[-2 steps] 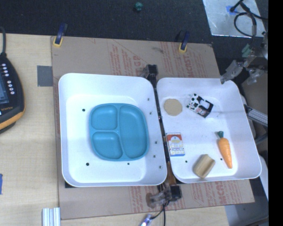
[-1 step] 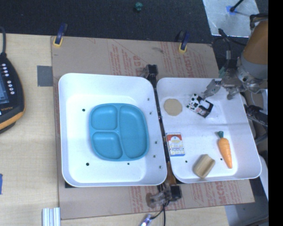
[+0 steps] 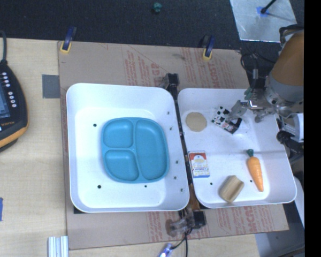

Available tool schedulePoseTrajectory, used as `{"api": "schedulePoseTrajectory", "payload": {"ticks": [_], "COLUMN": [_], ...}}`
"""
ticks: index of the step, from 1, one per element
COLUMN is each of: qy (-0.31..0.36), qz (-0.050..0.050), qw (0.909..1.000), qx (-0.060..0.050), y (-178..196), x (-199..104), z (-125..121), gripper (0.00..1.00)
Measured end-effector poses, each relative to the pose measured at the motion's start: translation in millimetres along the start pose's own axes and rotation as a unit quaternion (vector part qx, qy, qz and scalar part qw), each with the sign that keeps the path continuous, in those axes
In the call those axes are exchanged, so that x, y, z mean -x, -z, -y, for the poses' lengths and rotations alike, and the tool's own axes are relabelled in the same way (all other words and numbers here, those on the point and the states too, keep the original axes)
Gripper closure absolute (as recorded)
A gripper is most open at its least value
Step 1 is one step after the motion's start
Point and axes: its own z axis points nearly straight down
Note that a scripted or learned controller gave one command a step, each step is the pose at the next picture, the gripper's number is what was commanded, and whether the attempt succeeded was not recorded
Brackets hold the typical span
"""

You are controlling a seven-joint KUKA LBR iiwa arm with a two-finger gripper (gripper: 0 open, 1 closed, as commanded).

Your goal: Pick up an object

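Reaching in from the right, the grey arm (image 3: 289, 68) with its orange band hangs over the upper right part of the right bin (image 3: 273, 194). Its tool (image 3: 236, 118) sits low over the bin floor, at a small black-and-white object (image 3: 222, 116) that lies just left of it; whether that object is between the fingers or merely beside them cannot be told from this slanted view, and whether the tool is released or clenched cannot be told either.

In the same bin, a round tan disc (image 3: 196, 121) lies near the left wall, just left of the black-and-white object and apart from it. Lower down, a small red-and-white carton (image 3: 199, 164) lies flat against the left side. A tan wooden block (image 3: 231, 188) rests tilted near the front rim, and an orange carrot (image 3: 255, 172) with a green top lies to its right, pointing toward the front edge.

The left bin (image 3: 85, 191) holds a blue divided plate (image 3: 135, 149) with three compartments, set near its middle. Both bins stand side by side, touching, on a brown cardboard sheet (image 3: 123, 63) clamped to the bench (image 3: 21, 186) by two clips at its far edge. A black and orange handheld pendant (image 3: 2, 108) lies on the bench at the far left, well apart from the bins.
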Motion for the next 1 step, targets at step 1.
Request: {"api": "schedulePoseTrajectory", "payload": {"ticks": [1], "qy": [0.0], "qz": [-0.001], "qw": [1.0], "qx": [0.0], "y": [-49.3], "x": [24.7], "z": [67.3], "gripper": [0.0]}}
